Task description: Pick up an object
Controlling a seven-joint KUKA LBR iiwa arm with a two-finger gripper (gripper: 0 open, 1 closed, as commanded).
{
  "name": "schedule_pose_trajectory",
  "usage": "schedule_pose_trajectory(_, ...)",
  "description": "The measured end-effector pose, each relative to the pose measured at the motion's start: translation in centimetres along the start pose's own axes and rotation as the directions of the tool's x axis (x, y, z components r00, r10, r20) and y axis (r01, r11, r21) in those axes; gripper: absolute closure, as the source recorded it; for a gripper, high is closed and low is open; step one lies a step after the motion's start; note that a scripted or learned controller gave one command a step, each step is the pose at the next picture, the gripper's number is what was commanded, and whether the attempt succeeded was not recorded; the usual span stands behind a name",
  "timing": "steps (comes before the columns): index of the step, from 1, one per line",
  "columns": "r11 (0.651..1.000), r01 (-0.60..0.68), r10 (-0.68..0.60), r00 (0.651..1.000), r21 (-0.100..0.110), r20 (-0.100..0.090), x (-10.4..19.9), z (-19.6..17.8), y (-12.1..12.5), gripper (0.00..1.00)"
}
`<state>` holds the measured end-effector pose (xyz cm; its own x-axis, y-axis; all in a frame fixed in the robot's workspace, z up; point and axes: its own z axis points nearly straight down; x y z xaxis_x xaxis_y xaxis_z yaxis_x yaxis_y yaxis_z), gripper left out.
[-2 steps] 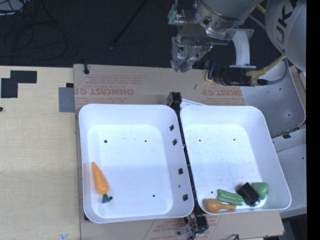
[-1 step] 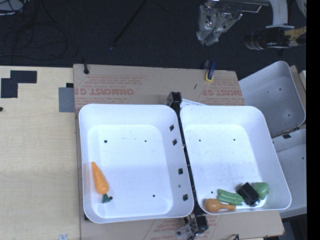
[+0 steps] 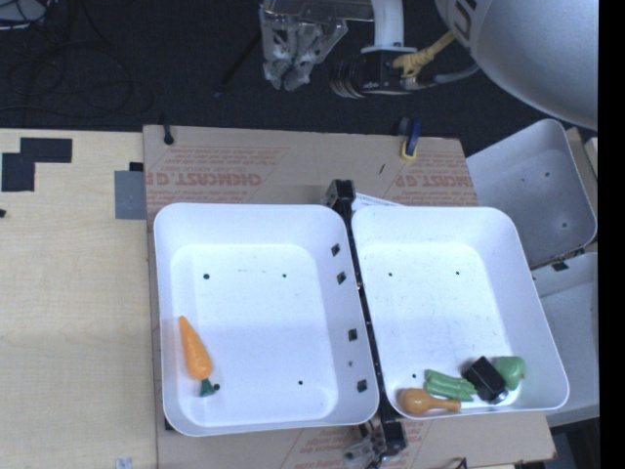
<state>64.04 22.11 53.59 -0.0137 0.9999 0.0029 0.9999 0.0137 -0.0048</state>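
An orange toy carrot [image 3: 194,349] with a small green top lies near the front left corner of the left bin [image 3: 249,228]. In the front right corner of the right bin [image 3: 439,225] several small toys are huddled: an orange-tan pear-shaped piece [image 3: 426,402], a green pod [image 3: 448,385], a black block [image 3: 484,378] and a green rounded piece [image 3: 510,367]. My gripper [image 3: 293,62] hangs high at the top of the view, above the dark floor behind the bench, far from both bins, with nothing visible between its fingers.
The two bins are joined by a black hinge strip [image 3: 354,311] and rest on a brown cardboard sheet [image 3: 293,164]. A grey lid [image 3: 547,189] leans at the right. A small blue and yellow clip [image 3: 410,137] sits on the cardboard's far edge.
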Motion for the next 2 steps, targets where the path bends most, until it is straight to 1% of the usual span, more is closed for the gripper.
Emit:
schedule_pose_trajectory(1, 1.000, -0.019, 0.019, 1.000, 0.014, 0.010, -5.8, 14.8, 0.2, 1.00)
schedule_pose_trajectory(2, 1.000, -0.017, 0.017, 1.000, 0.005, 0.006, -10.0, 18.6, -3.2, 1.00)
